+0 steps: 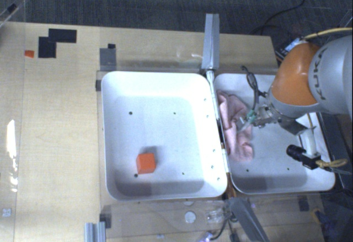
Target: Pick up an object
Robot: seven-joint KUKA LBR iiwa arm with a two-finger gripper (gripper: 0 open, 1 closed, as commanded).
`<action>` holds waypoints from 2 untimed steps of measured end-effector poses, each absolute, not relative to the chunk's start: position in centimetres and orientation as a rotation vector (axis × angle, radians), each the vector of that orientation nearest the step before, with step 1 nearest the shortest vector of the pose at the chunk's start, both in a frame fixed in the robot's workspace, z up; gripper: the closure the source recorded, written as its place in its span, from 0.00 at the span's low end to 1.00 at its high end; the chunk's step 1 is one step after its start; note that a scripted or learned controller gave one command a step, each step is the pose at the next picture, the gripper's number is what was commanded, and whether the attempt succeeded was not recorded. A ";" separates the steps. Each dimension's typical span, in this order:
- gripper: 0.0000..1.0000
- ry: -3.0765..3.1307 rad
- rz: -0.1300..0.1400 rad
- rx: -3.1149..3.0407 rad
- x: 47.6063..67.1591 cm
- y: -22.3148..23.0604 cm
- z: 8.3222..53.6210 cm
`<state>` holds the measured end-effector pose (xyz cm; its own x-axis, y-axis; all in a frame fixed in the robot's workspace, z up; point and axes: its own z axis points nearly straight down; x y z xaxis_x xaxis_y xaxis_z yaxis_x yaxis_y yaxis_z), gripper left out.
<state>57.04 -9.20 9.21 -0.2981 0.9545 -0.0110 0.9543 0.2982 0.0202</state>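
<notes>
Gripper sits low in the right bin, its tip at the edge of the pink cloth, and you cannot tell from this angle whether it has hold of anything. The arm behind it, grey with its orange band, covers the far right part of that bin, so your sight of the contact point is poor.

Take the cloth as your landmark. It lies bunched in a long heap against the left wall of the right bin, right beside the divider between the two bins. Well to the left of the cloth, in the left bin, an orange block rests alone near the front.

Watch for these risks, as I judge them:
- Soft cloth may give only a thin fold to the tool, and that fold could slip out on the lift
- With the cloth pressed against the wall, one side of the tool may strike the wall or divider instead of getting around the fabric
- A trailing end of the cloth could drag over the divider and catch there
- If the tool sits only beside the heap, a lift would come up with nothing
</notes>
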 end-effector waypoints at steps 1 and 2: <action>1.00 2.514 0.023 1.844 57.3 -9.0 10.3; 1.00 2.554 0.007 1.819 62.8 -3.6 18.6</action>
